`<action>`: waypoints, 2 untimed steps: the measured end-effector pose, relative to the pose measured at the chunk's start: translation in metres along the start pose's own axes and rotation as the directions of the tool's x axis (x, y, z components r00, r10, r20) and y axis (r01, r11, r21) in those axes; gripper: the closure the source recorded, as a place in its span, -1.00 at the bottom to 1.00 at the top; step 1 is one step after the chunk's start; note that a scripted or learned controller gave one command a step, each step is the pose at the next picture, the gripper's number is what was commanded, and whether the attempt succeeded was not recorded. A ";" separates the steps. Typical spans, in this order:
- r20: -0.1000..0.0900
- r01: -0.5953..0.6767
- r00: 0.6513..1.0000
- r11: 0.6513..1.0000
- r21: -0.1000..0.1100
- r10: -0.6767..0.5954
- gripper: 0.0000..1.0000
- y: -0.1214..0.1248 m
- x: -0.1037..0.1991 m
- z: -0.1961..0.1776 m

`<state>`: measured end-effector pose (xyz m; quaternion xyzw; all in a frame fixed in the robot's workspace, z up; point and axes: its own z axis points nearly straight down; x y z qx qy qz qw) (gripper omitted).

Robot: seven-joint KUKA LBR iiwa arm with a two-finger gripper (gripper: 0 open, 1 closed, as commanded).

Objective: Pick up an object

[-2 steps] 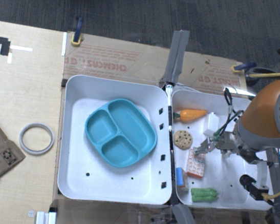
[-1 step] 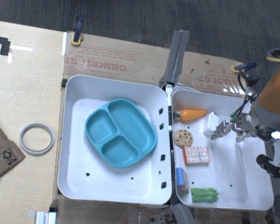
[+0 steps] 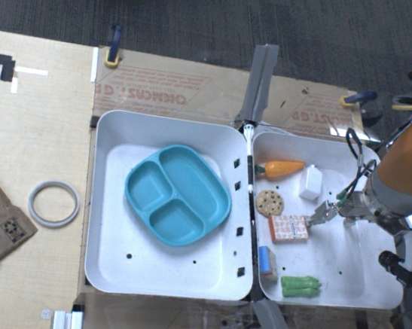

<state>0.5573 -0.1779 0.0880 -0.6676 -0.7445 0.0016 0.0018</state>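
Over the right bin: claw (image 3: 326, 212) hangs low; whether open or closed, I cannot tell.
Nearest object: red-and-white packet (image 3: 289, 228), just left of and below the claw, long axis roughly left-right.
Crowding it: round cookie (image 3: 269, 201) just beside the packet; white block (image 3: 311, 182) and carrot (image 3: 283, 168) behind.
Further off: green thing (image 3: 300, 286), blue tube (image 3: 265, 259).
Left bin (image 3: 101, 259): teal divided plate (image 3: 178, 194).

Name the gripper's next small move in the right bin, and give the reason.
Probably lower the two-finger gripper slightly toward the red-and-white checkered flat packet. Its tip sits just beside that packet's right edge, nothing shows between its fingers, and the packet lies flat and apart from the round brown cookie.
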 end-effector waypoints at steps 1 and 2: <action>-0.022 0.016 1.000 0.997 0.075 -0.014 -1.00 0.081 -0.039 0.002; 0.003 0.116 0.993 0.993 -0.003 -0.116 -1.00 0.096 -0.057 -0.092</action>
